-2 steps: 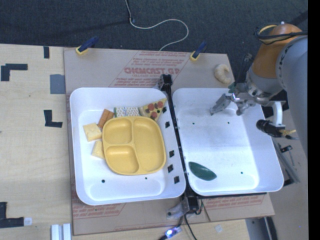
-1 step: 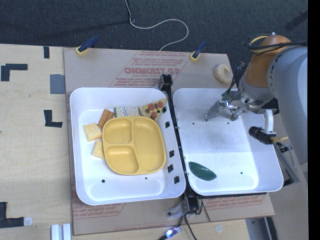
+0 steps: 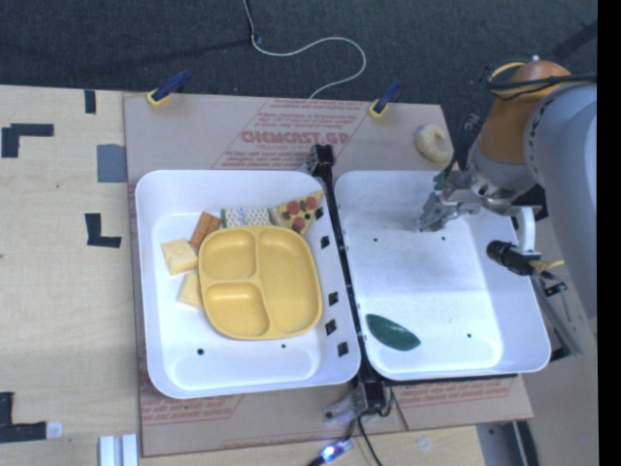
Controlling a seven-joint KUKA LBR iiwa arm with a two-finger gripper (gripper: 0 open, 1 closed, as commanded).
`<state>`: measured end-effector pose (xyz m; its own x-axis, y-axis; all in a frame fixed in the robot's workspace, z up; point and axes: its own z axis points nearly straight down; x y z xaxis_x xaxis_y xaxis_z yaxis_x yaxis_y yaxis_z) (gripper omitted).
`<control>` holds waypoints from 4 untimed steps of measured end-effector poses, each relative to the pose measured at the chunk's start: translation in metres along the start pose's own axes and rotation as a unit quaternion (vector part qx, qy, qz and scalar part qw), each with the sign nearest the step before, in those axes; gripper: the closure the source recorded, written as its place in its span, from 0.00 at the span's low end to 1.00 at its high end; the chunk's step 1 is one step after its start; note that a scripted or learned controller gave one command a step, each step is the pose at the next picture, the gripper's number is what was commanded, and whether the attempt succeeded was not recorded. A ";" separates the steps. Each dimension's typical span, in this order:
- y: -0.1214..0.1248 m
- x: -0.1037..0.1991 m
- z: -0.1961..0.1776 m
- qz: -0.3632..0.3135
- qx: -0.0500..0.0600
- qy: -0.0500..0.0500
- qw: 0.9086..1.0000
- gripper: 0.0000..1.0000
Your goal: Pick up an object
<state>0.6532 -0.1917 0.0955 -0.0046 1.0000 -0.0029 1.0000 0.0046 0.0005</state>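
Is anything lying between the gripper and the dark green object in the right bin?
Nothing visible. The gripper is over the far part of the right bin, and the dark green object lies near its front left corner, with bare white floor between them.

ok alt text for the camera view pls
A grey robot arm's gripper hovers over the right white bin, which holds a dark green object. The left bin holds a yellow divided plate and small food toys.
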 end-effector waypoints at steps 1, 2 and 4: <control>-0.002 0.007 -0.045 0.001 -0.001 0.001 1.000 1.00; -0.001 0.000 -0.105 0.002 -0.002 0.001 1.000 1.00; -0.021 0.045 -0.140 0.000 0.001 0.002 1.000 1.00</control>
<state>0.6316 -0.1460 0.2355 -0.0046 1.0000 0.0005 1.0000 0.0046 -0.0009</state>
